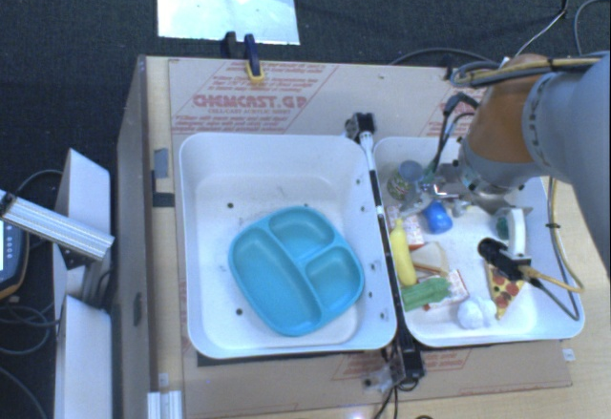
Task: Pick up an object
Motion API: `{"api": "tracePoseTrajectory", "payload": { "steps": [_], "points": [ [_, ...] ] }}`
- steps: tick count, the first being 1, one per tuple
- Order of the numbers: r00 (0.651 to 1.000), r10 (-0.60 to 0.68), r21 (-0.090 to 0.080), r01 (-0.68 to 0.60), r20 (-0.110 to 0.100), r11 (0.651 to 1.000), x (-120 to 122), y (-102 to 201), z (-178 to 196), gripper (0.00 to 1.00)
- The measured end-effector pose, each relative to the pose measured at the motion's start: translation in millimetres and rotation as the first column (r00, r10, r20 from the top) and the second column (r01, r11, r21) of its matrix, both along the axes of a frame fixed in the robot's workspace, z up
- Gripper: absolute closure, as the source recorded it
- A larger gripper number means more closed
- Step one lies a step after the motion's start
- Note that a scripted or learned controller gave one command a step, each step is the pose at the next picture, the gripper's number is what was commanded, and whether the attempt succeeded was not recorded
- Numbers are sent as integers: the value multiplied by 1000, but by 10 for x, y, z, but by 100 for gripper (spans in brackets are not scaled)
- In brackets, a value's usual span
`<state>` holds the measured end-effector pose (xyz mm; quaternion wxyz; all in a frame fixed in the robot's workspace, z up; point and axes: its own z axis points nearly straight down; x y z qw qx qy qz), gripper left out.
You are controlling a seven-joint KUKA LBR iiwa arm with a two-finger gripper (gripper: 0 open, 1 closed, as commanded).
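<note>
1. Gripper (449,190): low in the right bin (554,317); finger state cannot be told.
2. Blue object (437,217): just below it, among crowded toys.
3. Risk: the banana (402,255) and neighbours crowding in may spoil a grasp.

The grey arm (573,116) comes in from the right edge, its thick body sloping down and leftward. The orange band (501,121) wraps it just above the wrist, with cables looping over its far side. Below the band the wrist narrows to the gripper (441,190), which points left and down, low at the far-left reach.
</note>
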<state>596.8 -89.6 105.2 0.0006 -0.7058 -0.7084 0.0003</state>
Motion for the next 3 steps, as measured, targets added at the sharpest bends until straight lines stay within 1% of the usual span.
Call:
{"api": "tracePoseTrajectory", "payload": {
  "steps": [1,2,3],
  "points": [
    [1000,2,1,-2,8,1000,163,10,-157,0],
    [1000,2,1,-2,9,1000,222,8,-157,0],
    [1000,3,-4,-3,20,1000,249,-5,-31,100]
  ]
}}
